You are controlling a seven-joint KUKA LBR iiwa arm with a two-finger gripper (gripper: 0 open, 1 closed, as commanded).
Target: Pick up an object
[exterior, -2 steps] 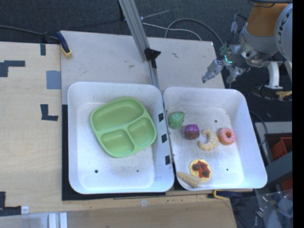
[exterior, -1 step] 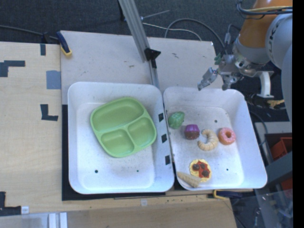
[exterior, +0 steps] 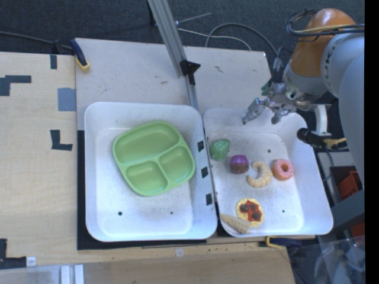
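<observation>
arm [exterior: 331, 52]: grey, orange band, enters from right, over right bin's far edge
left bin [exterior: 98, 218]: holds green divided tray [exterior: 154, 157]
right bin [exterior: 308, 212]: food toys (all loose) – croissant [exterior: 259, 174], donut [exterior: 282, 169], purple one [exterior: 238, 163], green one [exterior: 219, 149]
gripper [exterior: 260, 115]: jaws spread, nothing between
</observation>
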